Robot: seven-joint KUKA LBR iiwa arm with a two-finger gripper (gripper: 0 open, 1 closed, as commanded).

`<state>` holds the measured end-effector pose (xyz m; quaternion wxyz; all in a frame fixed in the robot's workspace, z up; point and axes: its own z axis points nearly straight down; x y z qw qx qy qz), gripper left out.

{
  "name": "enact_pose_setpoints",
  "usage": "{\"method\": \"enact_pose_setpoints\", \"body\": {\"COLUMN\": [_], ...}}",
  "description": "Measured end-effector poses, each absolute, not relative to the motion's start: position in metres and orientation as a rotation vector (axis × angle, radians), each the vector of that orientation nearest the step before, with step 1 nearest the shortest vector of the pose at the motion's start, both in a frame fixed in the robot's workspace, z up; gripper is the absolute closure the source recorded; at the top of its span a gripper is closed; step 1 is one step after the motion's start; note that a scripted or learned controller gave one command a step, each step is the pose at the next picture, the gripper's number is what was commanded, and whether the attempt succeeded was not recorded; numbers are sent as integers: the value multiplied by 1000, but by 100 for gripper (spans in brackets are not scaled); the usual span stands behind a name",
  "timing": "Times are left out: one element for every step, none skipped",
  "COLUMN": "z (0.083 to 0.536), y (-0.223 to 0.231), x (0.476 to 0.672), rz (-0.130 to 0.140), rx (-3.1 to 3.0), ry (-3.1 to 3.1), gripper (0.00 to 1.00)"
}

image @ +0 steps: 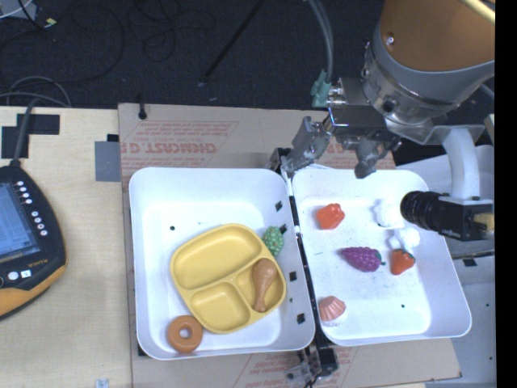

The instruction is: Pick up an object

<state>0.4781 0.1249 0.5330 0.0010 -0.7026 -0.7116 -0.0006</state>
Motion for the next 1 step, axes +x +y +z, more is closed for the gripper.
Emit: {"method": "enact_pose_setpoints", "body": {"z": [541], "y": [121], "x": [480], "rz": [9], "rx": [-2209], "ry": [-2229], "gripper": [100]}}
